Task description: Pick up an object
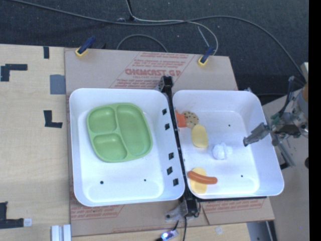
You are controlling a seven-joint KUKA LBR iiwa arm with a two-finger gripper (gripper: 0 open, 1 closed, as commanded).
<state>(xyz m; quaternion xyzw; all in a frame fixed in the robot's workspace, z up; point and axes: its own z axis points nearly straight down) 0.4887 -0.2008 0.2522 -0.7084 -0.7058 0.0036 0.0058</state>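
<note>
Camera view, looking down at a slant on the worktop (30, 134). Two white bins side by side: left bin (80, 185) at centre-left holding a green divided plate (119, 132); right bin (261, 179) at centre-right holding the candidate objects. Near the divider: a small brown speckled piece (189, 117) touching an orange bit (180, 120); just below, a pale yellow oblong (199, 136); right of that, a small white lump (221, 151); at lower frame, a red sausage-shaped piece (202, 176) lying on a yellow item (198, 186). Hand (253, 135) at right edge of frame, above the right bin's right rim, dark tip angled toward the bin interior; nothing seen between the tips; opening cannot be told at this size and angle. No object lifted yet; all rest on the bin floor. Risks, as judgement: white lump low-contrast against white bin, easy to miss; sausage stacked on yellow item likely to roll off under a pinch; pieces by the divider leave little room beside the wall.
</note>
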